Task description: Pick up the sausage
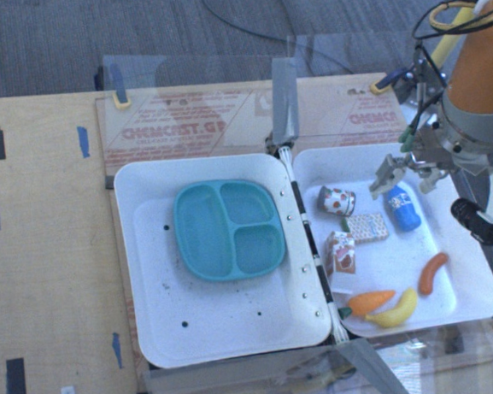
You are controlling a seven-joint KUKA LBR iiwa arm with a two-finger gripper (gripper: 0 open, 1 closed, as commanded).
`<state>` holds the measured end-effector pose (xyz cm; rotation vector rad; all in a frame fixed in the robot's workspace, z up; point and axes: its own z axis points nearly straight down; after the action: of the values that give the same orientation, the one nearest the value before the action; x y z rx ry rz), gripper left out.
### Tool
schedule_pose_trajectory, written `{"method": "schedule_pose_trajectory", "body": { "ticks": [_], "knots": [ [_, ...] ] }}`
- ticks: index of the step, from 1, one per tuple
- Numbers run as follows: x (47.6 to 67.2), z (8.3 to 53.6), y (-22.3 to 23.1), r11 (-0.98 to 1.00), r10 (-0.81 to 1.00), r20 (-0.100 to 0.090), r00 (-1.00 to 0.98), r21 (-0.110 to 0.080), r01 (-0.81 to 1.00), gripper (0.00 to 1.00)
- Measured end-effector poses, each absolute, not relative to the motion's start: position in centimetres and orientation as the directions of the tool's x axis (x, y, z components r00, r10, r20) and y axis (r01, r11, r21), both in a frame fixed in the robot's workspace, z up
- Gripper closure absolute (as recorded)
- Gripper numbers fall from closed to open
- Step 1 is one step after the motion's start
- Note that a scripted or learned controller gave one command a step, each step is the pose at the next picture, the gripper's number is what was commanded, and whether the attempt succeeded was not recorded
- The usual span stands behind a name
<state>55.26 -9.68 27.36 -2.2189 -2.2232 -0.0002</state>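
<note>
Progress: pickup not begun; the sausage (433, 272) lies untouched near the right bin's (475, 305) lower right | Gripper (408, 172): spread wide, grasping nothing, above a blue can (403, 208), well up-bin from the sausage | Nearby: banana (394, 309) and carrot (370, 301) close left; approach looks unobstructed | Left bin (146, 269): teal divided plate (229, 228).

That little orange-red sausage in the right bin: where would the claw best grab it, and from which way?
Probably around its middle, coming straight down from above. The sausage lies flat and slanted on the floor of the right bin, long and narrow, so the claw should close across its short width. Its sides look free: the banana and carrot lie apart to its left.
</note>
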Motion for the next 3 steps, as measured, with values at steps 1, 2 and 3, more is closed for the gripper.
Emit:
{"method": "schedule_pose_trajectory", "body": {
  "ticks": [1,2,3],
  "knots": [
    [58.5,23.9,-15.2,-0.028,1.0,-0.001,0.028,0.003,1.0,0.0],
    [63.2,15.7,-20.1,0.154,0.988,-0.002,-0.154,0.002,0.988,0.0],
    [62.6,9.6,-20.7,-0.052,0.999,-0.001,0.052,0.004,0.999,0.0]
  ]
}}
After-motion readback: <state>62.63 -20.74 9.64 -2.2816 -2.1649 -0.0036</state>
